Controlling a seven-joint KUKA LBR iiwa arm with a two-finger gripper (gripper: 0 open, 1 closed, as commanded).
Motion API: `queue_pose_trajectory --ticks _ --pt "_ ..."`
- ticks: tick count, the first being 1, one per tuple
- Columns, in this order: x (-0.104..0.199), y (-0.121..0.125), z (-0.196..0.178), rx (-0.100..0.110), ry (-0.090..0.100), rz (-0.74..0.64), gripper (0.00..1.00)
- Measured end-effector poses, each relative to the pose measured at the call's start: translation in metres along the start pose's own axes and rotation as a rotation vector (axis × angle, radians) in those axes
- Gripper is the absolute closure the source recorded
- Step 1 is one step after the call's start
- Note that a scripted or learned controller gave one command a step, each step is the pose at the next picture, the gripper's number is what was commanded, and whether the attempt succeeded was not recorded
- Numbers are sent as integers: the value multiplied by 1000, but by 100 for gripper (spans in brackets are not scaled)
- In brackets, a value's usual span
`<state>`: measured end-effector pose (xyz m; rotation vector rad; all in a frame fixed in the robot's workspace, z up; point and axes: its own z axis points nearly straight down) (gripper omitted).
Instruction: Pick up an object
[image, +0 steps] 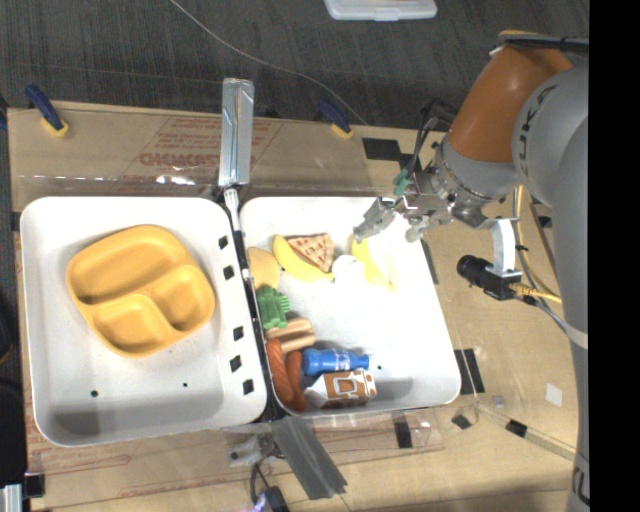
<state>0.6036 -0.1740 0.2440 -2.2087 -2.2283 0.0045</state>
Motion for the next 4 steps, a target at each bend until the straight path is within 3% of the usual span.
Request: queue_pose_trajectory --ticks 1,2,3,4 --pt "19 -27 3 0 0 21 0" --pt "54 -26 106 6 1 273 0" --pt "51 -70 153 -1 1 204 0" --pt "39 -126 97 1 2 379 0"
